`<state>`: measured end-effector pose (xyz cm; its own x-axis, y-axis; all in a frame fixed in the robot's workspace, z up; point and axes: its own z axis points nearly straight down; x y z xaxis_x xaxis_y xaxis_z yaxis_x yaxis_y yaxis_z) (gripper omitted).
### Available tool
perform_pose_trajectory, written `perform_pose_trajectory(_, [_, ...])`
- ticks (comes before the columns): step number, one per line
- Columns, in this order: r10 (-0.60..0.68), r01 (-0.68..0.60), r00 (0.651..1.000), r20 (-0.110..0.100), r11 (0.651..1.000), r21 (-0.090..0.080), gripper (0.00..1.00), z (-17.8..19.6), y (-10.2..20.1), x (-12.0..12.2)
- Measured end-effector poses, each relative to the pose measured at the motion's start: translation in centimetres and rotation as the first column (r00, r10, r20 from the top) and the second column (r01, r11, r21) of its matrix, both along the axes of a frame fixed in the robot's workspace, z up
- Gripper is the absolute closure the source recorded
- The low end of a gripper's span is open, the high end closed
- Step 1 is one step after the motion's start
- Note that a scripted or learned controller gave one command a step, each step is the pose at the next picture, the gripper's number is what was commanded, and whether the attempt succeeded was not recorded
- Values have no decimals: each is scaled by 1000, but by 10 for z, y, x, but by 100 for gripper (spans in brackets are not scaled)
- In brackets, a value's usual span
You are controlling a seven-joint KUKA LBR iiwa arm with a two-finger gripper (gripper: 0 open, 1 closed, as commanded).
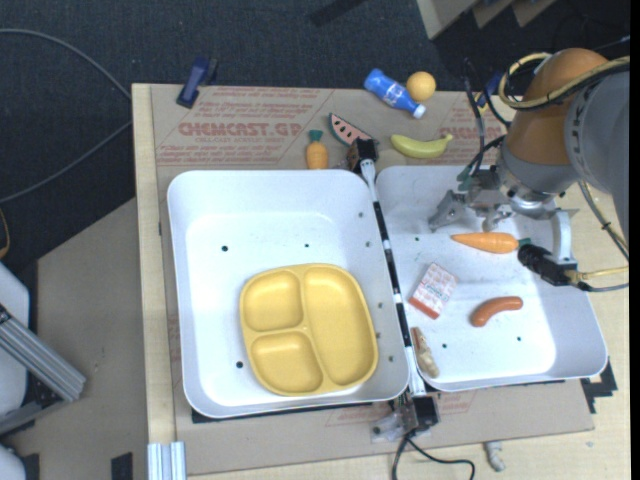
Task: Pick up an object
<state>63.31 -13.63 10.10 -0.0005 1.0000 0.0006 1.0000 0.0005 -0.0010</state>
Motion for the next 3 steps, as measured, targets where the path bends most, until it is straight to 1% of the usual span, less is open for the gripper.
perform_pose_trajectory(1, [-1, 1, 1000, 3, 1000, -3, 0, -7, -51, 17])
perform_pose_trajectory(2, [1, -1, 1000, 0, 1000, 1, 0, -16, 10, 6])
perform_pose_trajectory(3, [0, 0, 1000, 5, 1000, -2, 0, 24, -15, 34])
